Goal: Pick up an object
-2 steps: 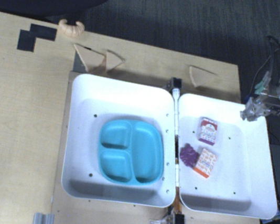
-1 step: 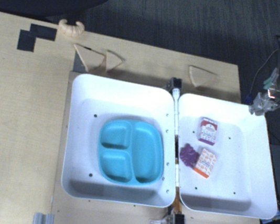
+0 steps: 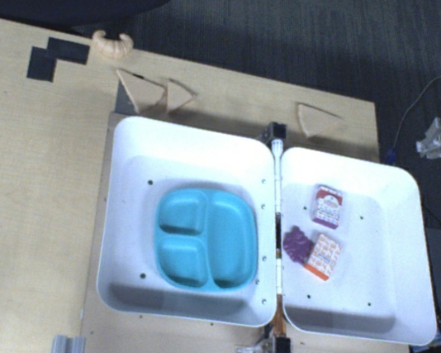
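Can't tell what the claw is doing from where I'm standing, so nothing's been grabbed as far as I can judge; the picking is all still to come.

The candidates sit in the right bin (image 3: 400, 202), middle right of the frame: a small dark red packet (image 3: 328, 206) lying flat, below it an orange and white packet (image 3: 324, 257), and a purple lump (image 3: 297, 244) touching that packet's left side. I'd go for the red packet, since it lies apart from the others and away from the walls, so a straight drop should work.

The left bin (image 3: 136, 157) holds a blue divided tray (image 3: 207, 238), too wide and flat to pinch, I reckon.

The packet labels are too blurry to read, and I can't make out what the purple lump is.
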Action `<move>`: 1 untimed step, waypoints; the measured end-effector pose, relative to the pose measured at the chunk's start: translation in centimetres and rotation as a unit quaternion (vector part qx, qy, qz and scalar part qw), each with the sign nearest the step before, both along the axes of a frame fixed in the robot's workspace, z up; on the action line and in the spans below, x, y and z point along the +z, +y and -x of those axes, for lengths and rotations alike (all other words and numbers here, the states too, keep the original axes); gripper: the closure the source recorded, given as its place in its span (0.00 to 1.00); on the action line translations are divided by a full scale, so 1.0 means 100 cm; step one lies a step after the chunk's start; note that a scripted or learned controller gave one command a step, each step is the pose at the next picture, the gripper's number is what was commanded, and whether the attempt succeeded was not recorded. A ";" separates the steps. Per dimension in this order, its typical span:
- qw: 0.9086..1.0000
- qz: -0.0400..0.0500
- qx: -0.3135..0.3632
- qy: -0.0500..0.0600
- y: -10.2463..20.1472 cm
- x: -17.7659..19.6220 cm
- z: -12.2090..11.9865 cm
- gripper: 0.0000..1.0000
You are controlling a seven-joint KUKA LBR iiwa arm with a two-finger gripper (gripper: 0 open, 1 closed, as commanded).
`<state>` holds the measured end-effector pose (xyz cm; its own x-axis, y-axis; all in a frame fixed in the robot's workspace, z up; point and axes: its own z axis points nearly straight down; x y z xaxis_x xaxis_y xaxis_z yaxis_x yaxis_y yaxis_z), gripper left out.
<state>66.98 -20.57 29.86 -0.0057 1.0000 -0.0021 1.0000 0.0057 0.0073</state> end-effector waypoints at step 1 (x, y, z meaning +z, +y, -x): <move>1.000 -0.001 0.000 0.003 0.034 -0.077 0.001 1.00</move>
